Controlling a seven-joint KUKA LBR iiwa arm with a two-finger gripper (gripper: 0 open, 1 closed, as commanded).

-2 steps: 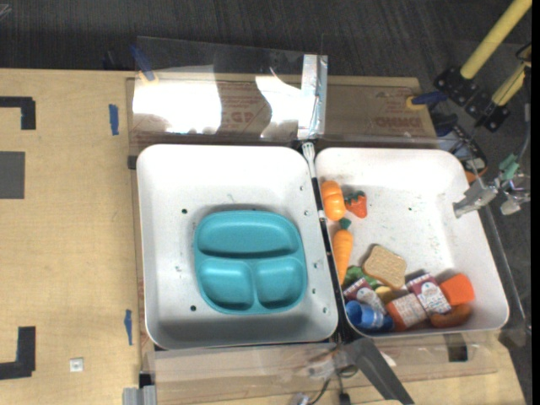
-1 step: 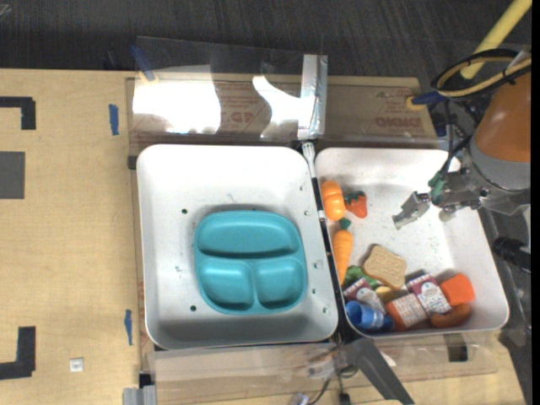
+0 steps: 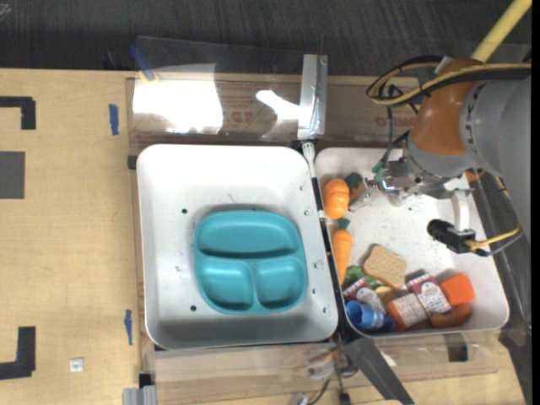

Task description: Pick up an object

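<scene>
The right bin (image 3: 422,218) holds several toy foods. An orange pumpkin (image 3: 336,197) sits at its left wall, with a carrot (image 3: 342,247) just below it. Toward the front lie a slice of bread (image 3: 386,265), some small packets (image 3: 409,304), a blue item (image 3: 367,315) and an orange block (image 3: 460,290). My gripper (image 3: 384,180) is low in the far part of this bin, right of the pumpkin and beside a small dark green piece (image 3: 354,182). The wrist hides its tip.
The left bin (image 3: 160,184) carries a teal divided tray (image 3: 250,260). The grey arm with its orange band (image 3: 443,121) and looping cables covers the right bin's far right corner. A clear plastic sheet (image 3: 219,99) stands behind the bins.
</scene>
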